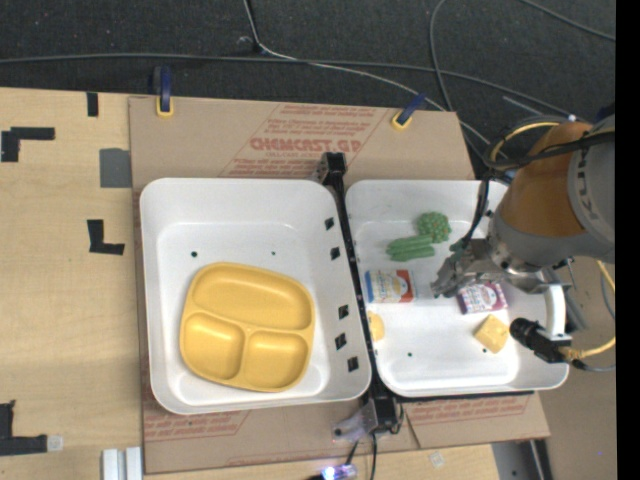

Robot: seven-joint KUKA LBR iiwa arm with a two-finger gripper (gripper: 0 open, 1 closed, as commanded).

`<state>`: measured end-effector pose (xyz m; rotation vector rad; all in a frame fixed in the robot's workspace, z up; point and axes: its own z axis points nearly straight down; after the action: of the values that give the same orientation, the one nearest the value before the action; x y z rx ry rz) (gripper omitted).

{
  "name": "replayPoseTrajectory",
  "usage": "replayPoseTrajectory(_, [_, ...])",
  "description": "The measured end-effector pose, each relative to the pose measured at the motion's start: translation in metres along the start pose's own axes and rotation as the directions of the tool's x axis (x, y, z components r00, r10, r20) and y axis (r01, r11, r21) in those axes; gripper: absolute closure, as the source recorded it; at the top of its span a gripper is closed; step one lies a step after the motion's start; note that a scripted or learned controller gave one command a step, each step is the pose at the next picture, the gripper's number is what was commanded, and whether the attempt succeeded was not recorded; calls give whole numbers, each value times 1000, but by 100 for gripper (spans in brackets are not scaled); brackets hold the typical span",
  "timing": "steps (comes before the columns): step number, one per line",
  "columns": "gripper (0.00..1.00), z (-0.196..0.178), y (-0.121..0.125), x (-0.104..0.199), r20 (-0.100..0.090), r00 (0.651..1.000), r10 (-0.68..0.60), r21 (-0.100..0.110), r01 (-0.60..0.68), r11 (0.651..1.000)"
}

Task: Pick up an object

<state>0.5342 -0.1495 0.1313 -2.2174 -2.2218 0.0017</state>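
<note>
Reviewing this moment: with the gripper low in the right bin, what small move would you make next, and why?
Probably a short straight descent, then close. The gripper hangs beside the purple packet in the right bin, with nothing visibly between its fingers. The broccoli and yellow block lie farther off, so the packet looks the likeliest target.

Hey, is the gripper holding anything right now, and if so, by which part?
It cannot be told. The gripper is low in the right bin, beside the purple packet and below the green broccoli toy, but no object shows between its fingers.
</note>
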Motion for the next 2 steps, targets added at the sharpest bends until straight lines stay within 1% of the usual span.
replayPoseTrajectory(1, [100, -45, 0, -8, 2, 1000, 2, -5, -2, 1000])
replayPoseTrajectory(2, [100, -104, 6, 0, 3, 1000, 0, -8, 0, 1000])
